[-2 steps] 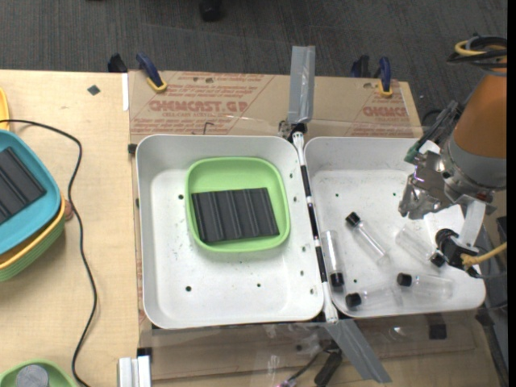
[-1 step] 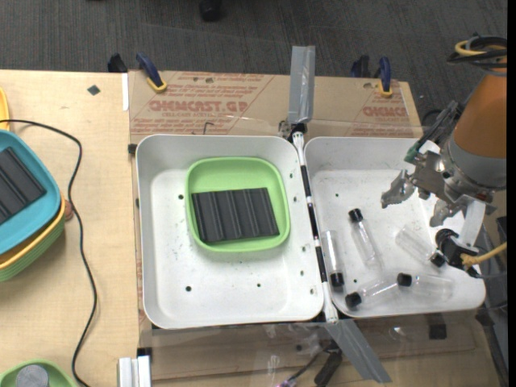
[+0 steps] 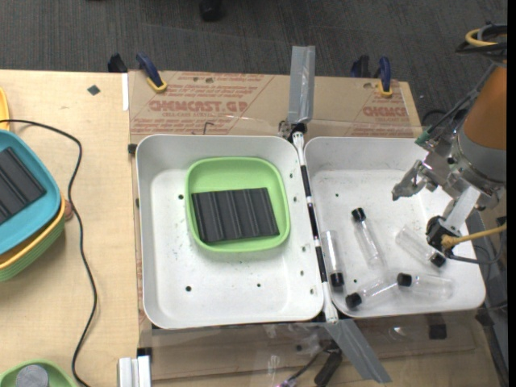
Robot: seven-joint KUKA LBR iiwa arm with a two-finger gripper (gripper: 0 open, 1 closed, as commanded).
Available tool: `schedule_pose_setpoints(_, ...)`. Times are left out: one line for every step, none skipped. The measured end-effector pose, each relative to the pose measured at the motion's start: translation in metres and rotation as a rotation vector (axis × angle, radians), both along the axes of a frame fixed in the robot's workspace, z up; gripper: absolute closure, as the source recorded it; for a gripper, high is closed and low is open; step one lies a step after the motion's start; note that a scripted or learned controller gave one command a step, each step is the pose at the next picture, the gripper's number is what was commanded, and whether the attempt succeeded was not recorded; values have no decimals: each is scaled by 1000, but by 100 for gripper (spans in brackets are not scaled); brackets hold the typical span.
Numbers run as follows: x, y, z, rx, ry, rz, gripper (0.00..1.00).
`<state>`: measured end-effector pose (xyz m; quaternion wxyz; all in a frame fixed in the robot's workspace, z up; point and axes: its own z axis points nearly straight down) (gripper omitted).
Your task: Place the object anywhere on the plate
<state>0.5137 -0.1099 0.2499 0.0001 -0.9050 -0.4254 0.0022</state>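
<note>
Several clear plastic tubes with black caps lie in the right bin [image 3: 379, 156]. One tube [image 3: 367, 236] is near the middle, another [image 3: 330, 255] lies along the left wall, and a third [image 3: 377, 289] is near the front. The green plate [image 3: 235, 166] sits in the left bin [image 3: 161, 216] and carries a black ridged mat [image 3: 235, 214]. My gripper [image 3: 405, 186] hangs over the right part of the right bin, above and to the right of the middle tube. I see nothing in it.
More clear tubes [image 3: 419, 247] lie at the right bin's front right, under the wrist. A metal divider [image 3: 310, 216] separates the bins. Stacked teal and yellow dishes [image 3: 28, 208] and a black cable [image 3: 81, 240] lie on the bench to the left.
</note>
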Motion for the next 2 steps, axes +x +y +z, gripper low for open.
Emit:
schedule_pose_setpoints(-1,-40,12,-1,1,-306,0)
schedule_pose_setpoints(-3,-93,41,-2,2,-593,0)
